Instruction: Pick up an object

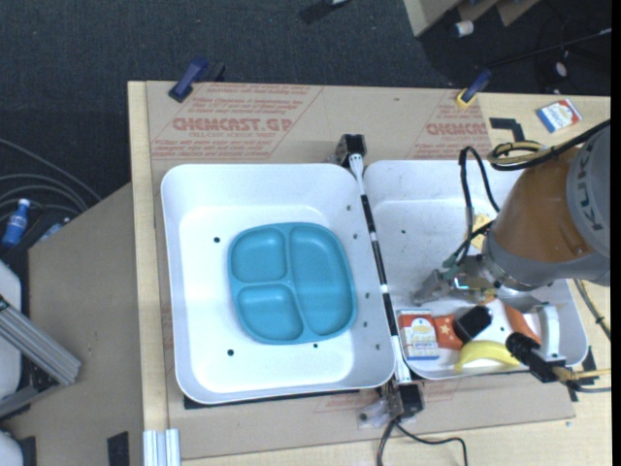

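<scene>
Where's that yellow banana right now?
The banana lies at the near edge of the right bin, beside a small carton and just below the gripper.

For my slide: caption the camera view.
Arm's gripper lowered in the right bin near a banana; blue divided plate in the left bin.

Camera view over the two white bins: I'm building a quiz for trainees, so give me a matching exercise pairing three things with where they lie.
Things:
1. blue three-compartment plastic plate
2. yellow plastic banana
3. small red and white carton

Places:
A. front edge of the right bin, right of the carton
B. middle of the left bin
C. front left corner of the right bin

Pairs: 1-B, 2-A, 3-C
</scene>
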You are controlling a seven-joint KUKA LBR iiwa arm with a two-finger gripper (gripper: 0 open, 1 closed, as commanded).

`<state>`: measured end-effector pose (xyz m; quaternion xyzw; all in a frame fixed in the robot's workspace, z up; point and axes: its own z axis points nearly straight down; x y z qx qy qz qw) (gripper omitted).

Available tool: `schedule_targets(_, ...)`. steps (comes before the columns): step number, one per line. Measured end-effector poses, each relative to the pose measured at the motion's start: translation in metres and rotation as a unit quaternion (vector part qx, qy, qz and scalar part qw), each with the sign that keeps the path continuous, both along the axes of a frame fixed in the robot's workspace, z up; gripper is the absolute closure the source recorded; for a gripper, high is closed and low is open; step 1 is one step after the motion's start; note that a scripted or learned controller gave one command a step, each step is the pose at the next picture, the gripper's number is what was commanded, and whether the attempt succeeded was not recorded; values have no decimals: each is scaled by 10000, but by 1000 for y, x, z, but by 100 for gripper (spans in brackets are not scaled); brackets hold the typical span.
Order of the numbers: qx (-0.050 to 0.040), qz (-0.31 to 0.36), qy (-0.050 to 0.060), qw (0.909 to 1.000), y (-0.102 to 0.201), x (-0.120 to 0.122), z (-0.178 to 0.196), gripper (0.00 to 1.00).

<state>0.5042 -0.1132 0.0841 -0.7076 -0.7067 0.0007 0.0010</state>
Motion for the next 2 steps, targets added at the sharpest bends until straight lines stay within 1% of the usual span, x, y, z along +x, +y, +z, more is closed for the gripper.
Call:
schedule_targets(1, 3, 0, -9, 10000, 1, 1, 10, 100)
schedule_targets(2, -7, 7, -26, 10000, -11, 21, 163, 100)
